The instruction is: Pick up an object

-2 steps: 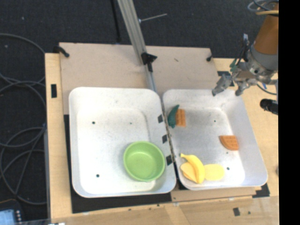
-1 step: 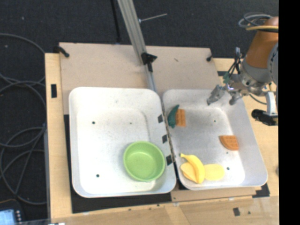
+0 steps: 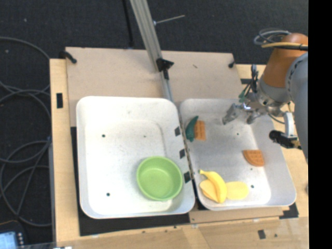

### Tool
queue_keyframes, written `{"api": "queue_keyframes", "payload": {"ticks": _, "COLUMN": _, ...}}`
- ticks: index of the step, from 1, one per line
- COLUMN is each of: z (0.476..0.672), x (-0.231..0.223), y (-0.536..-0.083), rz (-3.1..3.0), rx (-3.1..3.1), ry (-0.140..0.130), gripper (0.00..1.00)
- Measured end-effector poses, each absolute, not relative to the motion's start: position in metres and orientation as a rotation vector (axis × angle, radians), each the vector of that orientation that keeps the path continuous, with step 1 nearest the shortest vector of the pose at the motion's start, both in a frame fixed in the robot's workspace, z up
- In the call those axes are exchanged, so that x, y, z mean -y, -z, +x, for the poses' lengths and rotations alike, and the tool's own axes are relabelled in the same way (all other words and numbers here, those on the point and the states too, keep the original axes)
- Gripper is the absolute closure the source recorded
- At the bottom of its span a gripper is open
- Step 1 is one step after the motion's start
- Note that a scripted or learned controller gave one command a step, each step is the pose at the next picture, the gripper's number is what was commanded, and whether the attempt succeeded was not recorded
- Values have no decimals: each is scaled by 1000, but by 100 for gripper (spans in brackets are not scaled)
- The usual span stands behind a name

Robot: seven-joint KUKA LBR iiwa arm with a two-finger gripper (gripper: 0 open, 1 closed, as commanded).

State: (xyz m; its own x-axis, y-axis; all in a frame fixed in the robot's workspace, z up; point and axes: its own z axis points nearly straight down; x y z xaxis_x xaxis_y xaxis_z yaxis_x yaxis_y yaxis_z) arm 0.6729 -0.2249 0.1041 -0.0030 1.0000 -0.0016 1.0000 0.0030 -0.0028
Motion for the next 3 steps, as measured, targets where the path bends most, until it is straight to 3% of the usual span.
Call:
{"api": "queue_keyframes", "payload": {"ticks": 1, "z": 675, "x": 226, "y": -120, "rz": -2221, "rx": 2234, "ry": -1, "gripper": 100}}
{"api": "queue_keyframes", "payload": {"ticks": 2, "z": 679, "x": 227, "y": -186, "rz": -2222, "rx": 2233, "ry": 7, "gripper": 100}}
{"api": "queue_keyframes", "payload": {"ticks": 3, "z": 680, "x": 228, "y": -207, "rz": -2216, "rx": 2233, "ry": 4, "gripper": 100}}
